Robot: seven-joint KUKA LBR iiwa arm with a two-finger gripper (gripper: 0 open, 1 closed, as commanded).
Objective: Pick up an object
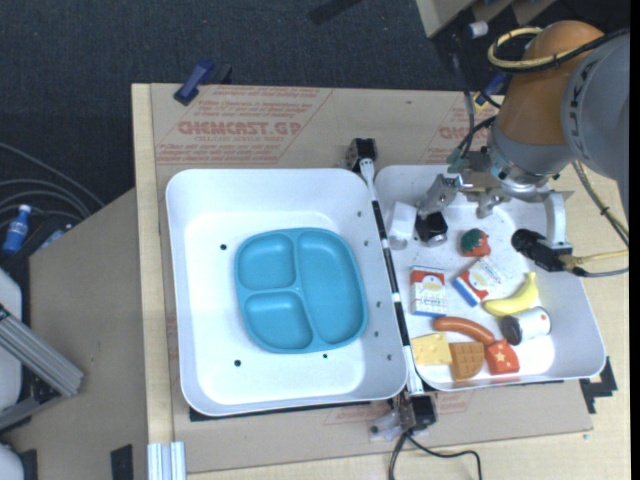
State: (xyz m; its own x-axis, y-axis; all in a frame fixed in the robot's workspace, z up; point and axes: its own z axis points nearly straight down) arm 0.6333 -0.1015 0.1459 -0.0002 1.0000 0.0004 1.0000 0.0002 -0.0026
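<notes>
Your hand [440, 211] hangs over the right bin [585, 318] at its 11 o'clock corner; you cannot tell its state. A banana [512, 299] lies toward 4 o'clock.

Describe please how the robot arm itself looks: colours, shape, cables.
The arm is thick, rounded and grey, with an orange band above the wrist. A yellow cable loops beside the band. The gripper hardware below is metallic silver with black parts.

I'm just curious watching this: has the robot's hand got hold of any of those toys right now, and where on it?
It cannot be told. The hand sits over the right bin, above the toys, and nothing shows between its fingers from this angle.
</notes>
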